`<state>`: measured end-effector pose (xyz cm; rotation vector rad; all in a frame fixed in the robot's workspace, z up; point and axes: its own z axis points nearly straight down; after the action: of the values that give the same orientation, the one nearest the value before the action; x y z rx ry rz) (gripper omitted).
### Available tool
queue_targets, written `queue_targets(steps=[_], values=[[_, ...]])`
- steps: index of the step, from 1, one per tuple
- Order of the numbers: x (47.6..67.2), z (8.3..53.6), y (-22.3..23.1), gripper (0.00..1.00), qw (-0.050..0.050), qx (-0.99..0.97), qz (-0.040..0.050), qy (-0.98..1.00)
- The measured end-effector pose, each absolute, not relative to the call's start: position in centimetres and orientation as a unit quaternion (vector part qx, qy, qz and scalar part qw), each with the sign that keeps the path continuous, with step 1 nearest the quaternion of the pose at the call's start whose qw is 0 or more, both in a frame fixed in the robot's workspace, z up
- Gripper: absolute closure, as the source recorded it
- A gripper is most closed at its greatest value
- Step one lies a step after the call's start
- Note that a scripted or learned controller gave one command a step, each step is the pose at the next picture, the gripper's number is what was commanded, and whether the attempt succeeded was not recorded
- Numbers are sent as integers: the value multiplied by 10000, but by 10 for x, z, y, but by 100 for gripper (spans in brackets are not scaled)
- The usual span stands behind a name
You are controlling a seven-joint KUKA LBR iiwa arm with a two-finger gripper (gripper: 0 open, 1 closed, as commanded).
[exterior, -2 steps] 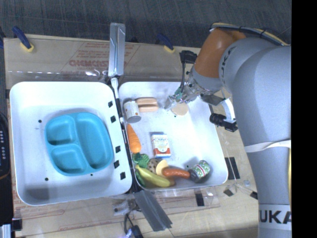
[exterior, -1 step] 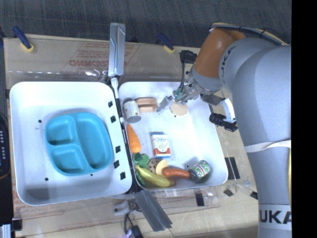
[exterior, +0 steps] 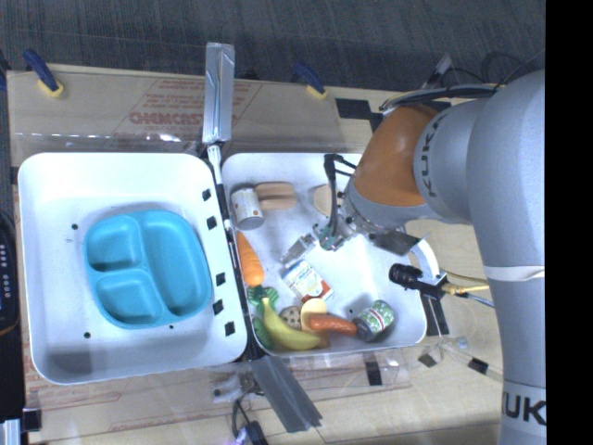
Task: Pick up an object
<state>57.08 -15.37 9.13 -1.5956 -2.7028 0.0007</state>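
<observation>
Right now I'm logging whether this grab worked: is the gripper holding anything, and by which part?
It cannot be told. The gripper is low in the right bin, just above a small white packet, but nothing is visibly between its fingertips.

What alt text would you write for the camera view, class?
The arm's gripper hangs low in the right bin, above a carrot, banana, two cans and other small items. The left bin holds a blue tray.
</observation>
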Motion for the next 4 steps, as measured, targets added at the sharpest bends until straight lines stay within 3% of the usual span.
queue_targets(steps=[1, 2, 3, 4], values=[[548, 92, -194, 0, 3, -7527, 4, -6583], [483, 92, -189, 0, 4, -7327, -5, -6806], [498, 137, -193, 0, 7, -7607, 6, -6491], [596, 92, -194, 0, 5, -7380, 0, -6747]])
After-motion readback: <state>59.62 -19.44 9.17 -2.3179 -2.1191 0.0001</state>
